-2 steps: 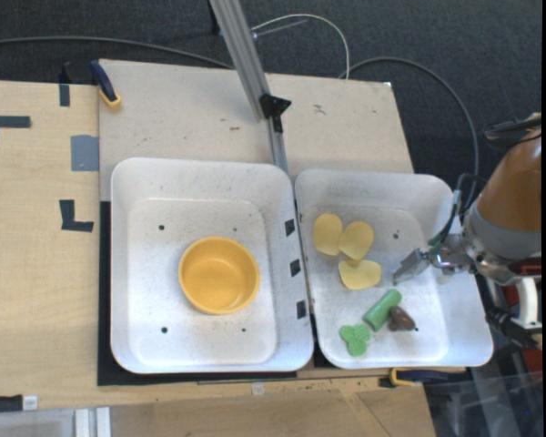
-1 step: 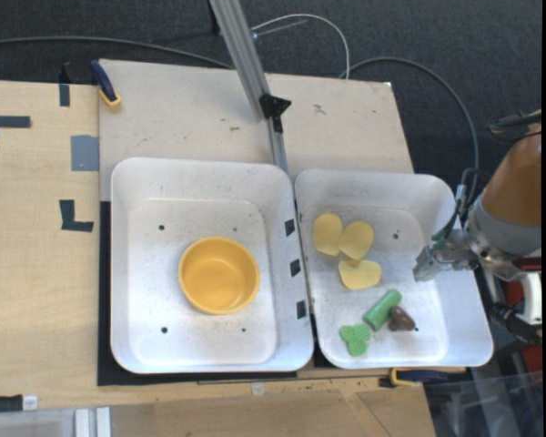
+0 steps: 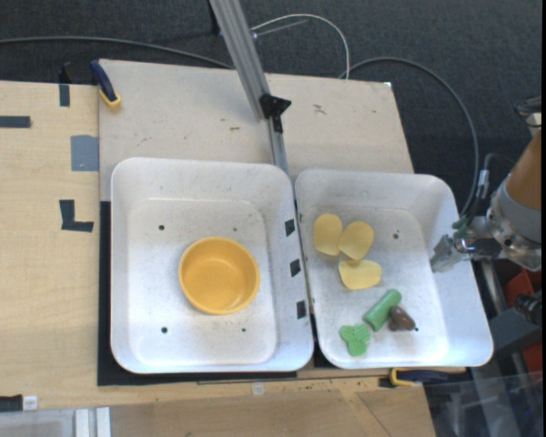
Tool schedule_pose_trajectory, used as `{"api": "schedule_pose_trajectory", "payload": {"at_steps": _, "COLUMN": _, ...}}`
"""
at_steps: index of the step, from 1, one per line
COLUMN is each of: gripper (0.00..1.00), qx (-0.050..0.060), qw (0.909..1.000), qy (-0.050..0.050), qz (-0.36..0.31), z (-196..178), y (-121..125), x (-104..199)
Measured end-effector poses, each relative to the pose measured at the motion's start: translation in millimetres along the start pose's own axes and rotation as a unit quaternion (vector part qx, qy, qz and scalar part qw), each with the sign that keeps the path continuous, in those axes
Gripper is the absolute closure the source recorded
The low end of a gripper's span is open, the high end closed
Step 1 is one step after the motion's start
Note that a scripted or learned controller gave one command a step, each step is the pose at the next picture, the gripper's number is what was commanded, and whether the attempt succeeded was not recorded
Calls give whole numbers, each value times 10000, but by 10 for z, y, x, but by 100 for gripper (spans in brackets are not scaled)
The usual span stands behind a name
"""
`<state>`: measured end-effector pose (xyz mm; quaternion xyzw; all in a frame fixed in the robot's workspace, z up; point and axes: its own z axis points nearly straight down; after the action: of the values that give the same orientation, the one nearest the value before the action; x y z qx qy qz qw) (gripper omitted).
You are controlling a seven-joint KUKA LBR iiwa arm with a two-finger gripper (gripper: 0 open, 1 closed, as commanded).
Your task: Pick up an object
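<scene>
Grey gripper [image 3: 446, 250] over right bin's [image 3: 455, 335] right rim, nothing held; approach step, pick not begun.
Finger gap too blurred to tell. Candidates mid-bin: three flat pale-yellow chips [image 3: 346, 248], green peg [image 3: 380, 309] touching small brown lump [image 3: 401, 319]. Needs move left + descend. Smooth yellow bowl [image 3: 219, 274] in left bin [image 3: 132, 244].

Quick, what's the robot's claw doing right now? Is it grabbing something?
Gripper: at the right bin's right rim, nothing between its fingers; open or closed cannot be told.
</scene>
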<state>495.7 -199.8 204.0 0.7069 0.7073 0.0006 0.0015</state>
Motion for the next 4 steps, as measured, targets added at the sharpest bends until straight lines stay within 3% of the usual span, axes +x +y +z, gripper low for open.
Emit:
{"api": "schedule_pose_trajectory", "payload": {"at_steps": 1, "gripper": 100, "qx": 24, "qw": 10000, "qy": 10, "qz": -2, "z": 26, "y": 0, "x": 5}}
{"api": "schedule_pose_trajectory", "payload": {"at_steps": 4, "gripper": 100, "qx": 10, "qw": 10000, "qy": 15, "qz": -33, "z": -78, "y": 880, "x": 1444}}
